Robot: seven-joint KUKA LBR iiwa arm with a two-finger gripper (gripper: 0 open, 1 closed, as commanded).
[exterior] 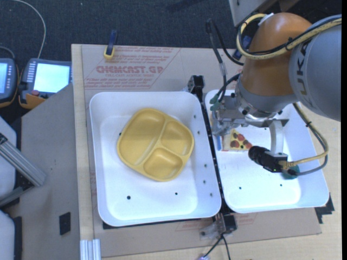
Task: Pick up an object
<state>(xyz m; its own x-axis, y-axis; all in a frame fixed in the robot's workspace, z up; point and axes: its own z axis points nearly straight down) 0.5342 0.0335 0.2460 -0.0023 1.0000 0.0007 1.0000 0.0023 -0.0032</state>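
Two shallow white bins sit side by side on the counter (pixel 135 72), which is covered by a brown sheet printed with red lettering. The left bin (pixel 108 194) holds a yellow divided plate (pixel 156 143) with three compartments, lying flat near the bin's middle and slightly toward its far side. The grey arm with its orange band (pixel 274 47) reaches in from the right and hangs over the far-left part of the right bin (pixel 271 196), close to the wall the two bins share. The gripper (pixel 223 124) points down there; whether the jaws are open or closed cannot be told, since the wrist hides them. Just beside the gripper lies a small card-like object with red spots (pixel 237 141), resting on the right bin's floor. A black cable connector (pixel 265 158) dangles just beside it.
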